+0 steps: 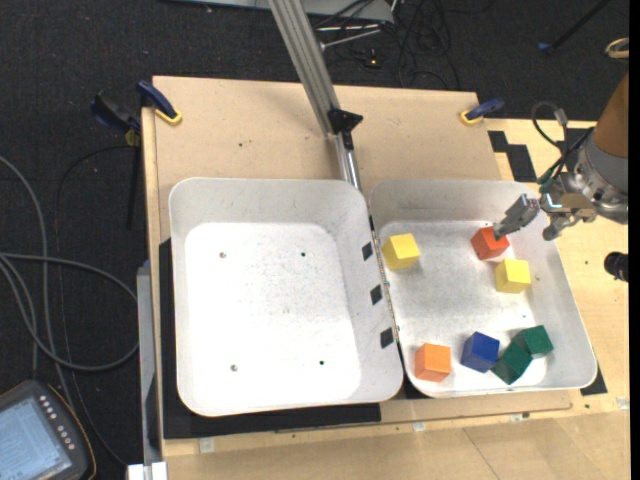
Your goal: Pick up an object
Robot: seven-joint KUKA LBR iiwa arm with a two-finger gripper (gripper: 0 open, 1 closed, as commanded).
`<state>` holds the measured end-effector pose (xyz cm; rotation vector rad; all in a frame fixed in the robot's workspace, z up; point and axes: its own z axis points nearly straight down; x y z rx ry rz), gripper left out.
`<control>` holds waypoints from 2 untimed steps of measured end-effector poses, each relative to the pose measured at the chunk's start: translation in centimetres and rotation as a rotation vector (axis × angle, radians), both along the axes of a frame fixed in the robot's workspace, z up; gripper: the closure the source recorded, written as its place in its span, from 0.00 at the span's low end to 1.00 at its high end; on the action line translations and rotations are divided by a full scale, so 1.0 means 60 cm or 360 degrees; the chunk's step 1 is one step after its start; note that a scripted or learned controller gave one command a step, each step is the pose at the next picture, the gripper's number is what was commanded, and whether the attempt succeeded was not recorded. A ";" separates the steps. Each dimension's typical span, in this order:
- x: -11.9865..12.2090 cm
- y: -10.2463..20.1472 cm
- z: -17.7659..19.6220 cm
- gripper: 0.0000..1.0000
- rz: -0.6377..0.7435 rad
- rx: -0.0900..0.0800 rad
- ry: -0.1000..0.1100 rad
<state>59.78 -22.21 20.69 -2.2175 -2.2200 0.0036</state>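
Red and small, a cube-shaped block (489, 243) sat in the upper right part of the right shallow white plastic bin (455, 200), its top edge just below the nearer fingertip of the grey two-finger gripper (535, 219). The gripper's fingers were spread apart, one reaching down-left toward the red block and the other angled out to the right, with nothing between them. A yellow cube (513, 275) lay just below and right of the red one, and a second yellow cube (401, 250) rested near the bin's left wall. Along the front edge sat an orange cube (433, 361), a blue cube (481, 351) and two dark green blocks (524, 353) touching each other. To the left stood the other white bin (200, 203).
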 end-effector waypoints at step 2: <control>0.000 0.006 -0.102 0.00 -0.0001 0.0000 0.0002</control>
